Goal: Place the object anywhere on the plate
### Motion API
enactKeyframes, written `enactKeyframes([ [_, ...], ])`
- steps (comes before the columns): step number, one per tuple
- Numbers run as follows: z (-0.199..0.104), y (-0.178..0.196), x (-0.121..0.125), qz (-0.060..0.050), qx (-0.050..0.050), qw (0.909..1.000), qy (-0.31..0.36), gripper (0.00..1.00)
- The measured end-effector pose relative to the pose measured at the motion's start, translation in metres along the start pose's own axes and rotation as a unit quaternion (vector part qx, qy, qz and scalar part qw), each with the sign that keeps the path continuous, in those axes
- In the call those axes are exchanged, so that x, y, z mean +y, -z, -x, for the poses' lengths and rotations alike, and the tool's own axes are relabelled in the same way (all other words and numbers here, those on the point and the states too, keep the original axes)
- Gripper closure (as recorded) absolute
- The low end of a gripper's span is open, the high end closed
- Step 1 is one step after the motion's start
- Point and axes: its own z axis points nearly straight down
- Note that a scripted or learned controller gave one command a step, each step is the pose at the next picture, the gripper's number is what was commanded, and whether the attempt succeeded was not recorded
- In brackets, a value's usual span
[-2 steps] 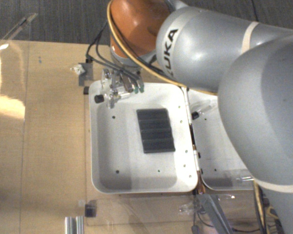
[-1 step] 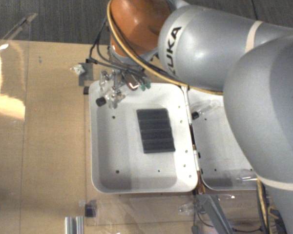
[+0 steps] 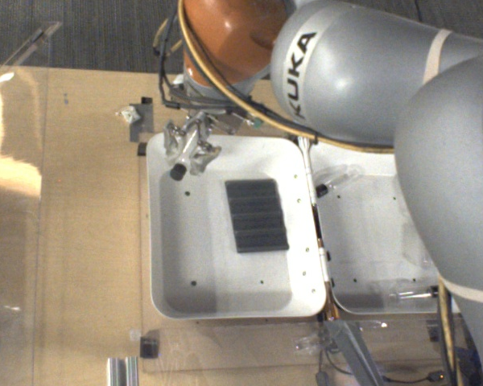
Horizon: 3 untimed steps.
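Observation:
A dark grey ribbed plate (image 3: 258, 215) lies flat in the middle of the left white bin (image 3: 165, 240). My gripper (image 3: 185, 155) hangs over the bin's far left corner, up and to the left of the plate and apart from it. Its metal parts point down and left and end in a small dark tip. I see nothing that is clearly held in it. The orange band and the grey arm cover the bench behind it.
The right white bin (image 3: 370, 240) holds a clear piece with a dark end (image 3: 336, 180) near its far left corner and another clear piece (image 3: 410, 294) at its near edge. A black bracket (image 3: 142, 122) sits beyond the left bin. A small black block (image 3: 149, 345) lies on the wooden bench.

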Motion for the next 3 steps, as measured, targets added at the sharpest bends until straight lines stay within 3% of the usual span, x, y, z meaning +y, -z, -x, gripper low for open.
enactKeyframes([
  [1, -0.008, -0.114, -0.004, 0.0, 0.0, 0.9807, 0.195, 1.0],
  [2, -0.004, -0.047, -0.002, 0.0, 0.0, 0.9443, 0.329, 1.0],
  [3, -0.019, -0.121, 0.032, -0.001, -0.001, 0.8614, 0.508, 1.0],
])
